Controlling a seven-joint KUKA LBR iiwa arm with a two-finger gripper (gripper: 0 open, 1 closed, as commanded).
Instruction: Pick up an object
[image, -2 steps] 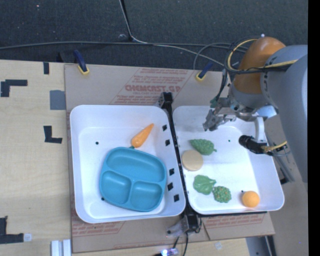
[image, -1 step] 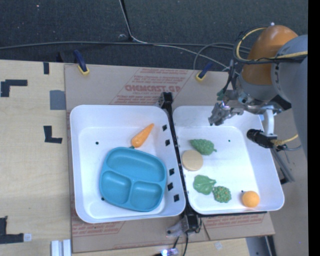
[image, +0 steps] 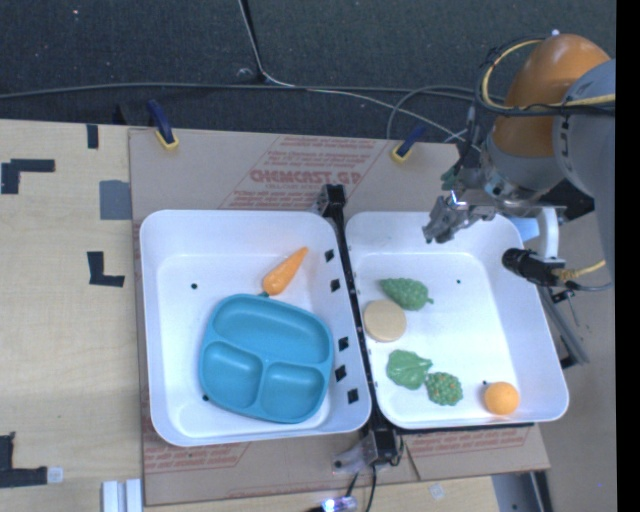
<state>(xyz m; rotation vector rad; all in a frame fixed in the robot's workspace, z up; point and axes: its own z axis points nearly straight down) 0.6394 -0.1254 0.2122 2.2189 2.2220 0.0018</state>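
Carrot (image: 285, 271): smooth tapered orange cone

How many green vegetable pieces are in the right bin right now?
3. One leafy green piece lies near the bin's middle, a second leafy piece lower down, and a broccoli-like piece touching it on the right.

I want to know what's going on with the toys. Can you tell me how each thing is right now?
gripper: above the right bin's far edge, holding nothing.
carrot: lying in the left bin beside the blue tray.
blue tray: flat, nothing in it.
round cookie: lying flat in the right bin.
orange ball: resting at the near corner.
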